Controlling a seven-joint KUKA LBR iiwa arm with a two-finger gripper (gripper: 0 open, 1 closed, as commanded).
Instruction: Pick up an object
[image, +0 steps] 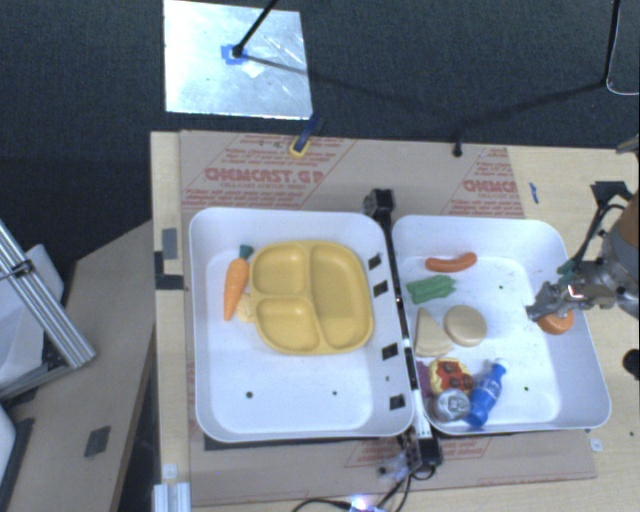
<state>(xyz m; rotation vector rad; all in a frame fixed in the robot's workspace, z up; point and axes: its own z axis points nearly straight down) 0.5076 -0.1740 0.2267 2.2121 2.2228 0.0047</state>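
The only thing near the gripper is a small orange object, sitting at about three o'clock in the right bin, right up by the bin's right wall. The gripper is directly over it, touching or nearly so, but I honestly can't tell whether the claw is released or clenched, or whether it has any grip on the orange thing. The rest of that bin's stuff is off toward nine o'clock from it: a sausage near the top, a green piece just below that, then a tan wedge with a round bun-like disc beside it. Down at six o'clock there's a red-and-yellow packet, a silver can and a blue bottle all bunched together. Over in the left bin, a yellow divided plate sits about in the middle, with a toy carrot just off its nine o'clock edge, pointing tip-down.
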